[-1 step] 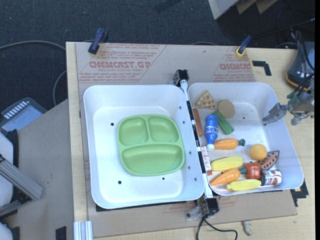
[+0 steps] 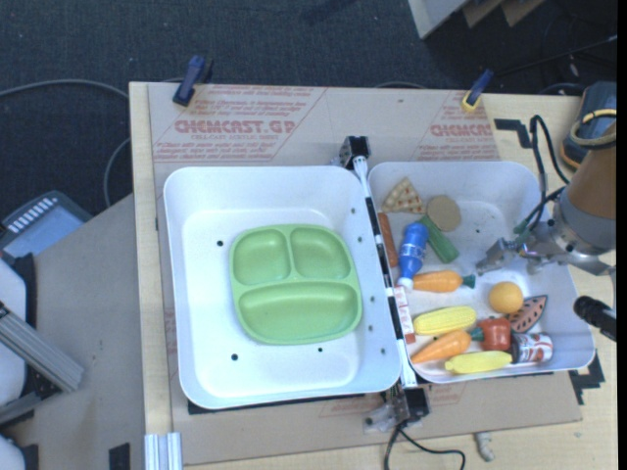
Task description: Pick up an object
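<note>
Nearest the camera, along the front edge of the right bin [image 2: 549, 179]: yellow banana [image 2: 478, 362], orange carrot [image 2: 440, 347], a small can with a red-and-white label [image 2: 534, 349], print too small to read. Behind these, toward the bin's middle: corn cob [image 2: 444, 319], red tomato-like piece [image 2: 496, 334], watermelon slice [image 2: 529, 312], orange fruit [image 2: 506, 297], a second carrot with a green tip [image 2: 440, 282]. Along the bin's left wall: blue bottle with white cap [image 2: 410, 249], a thin orange-red stick [image 2: 388, 238], a dark green piece [image 2: 440, 243]. Toward the back left corner: pizza slice [image 2: 403, 198], tan round disc [image 2: 443, 212]. Left bin [image 2: 191, 204]: one green divided plate [image 2: 294, 284] at its centre. My gripper [image 2: 502, 253] hangs over the right bin's right half, just behind the orange fruit and apart from it; nothing shows between its fingers, and whether they are spread or closed I cannot tell. My arm [image 2: 593, 199] is cut off at the right edge. Bench board [image 2: 245, 125], back edge: red print reads "CHEMCAST GP", repeated and partly covered by the bins; smaller lines illegible. Two clamps at the back edge, one blue [image 2: 190, 79], one blue and yellow [image 2: 477, 89].
</note>
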